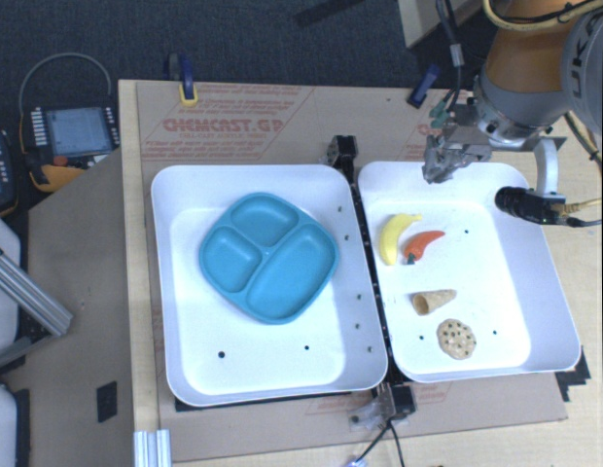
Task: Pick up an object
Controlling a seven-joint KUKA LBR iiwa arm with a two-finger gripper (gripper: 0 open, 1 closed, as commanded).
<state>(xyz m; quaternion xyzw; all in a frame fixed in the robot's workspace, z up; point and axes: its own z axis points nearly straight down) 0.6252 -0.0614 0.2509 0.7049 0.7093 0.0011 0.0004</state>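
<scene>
In the right bin (535, 290) lie a yellow banana (395, 235), a red-orange chili pepper (422, 243) touching it, a tan cone-shaped piece (433, 302) and a round brown cookie (456, 339). My gripper (439, 170) hangs over the bin's far edge, above and to the right of the banana, clear of all the objects. Nothing shows between its fingers.
The left bin (185, 358) bears a blue divided plate (269, 256). A black clamp (342, 151) sits between the bins at the far side. A black cylindrical part (523, 204) with a cable juts over the right bin's far right corner.
</scene>
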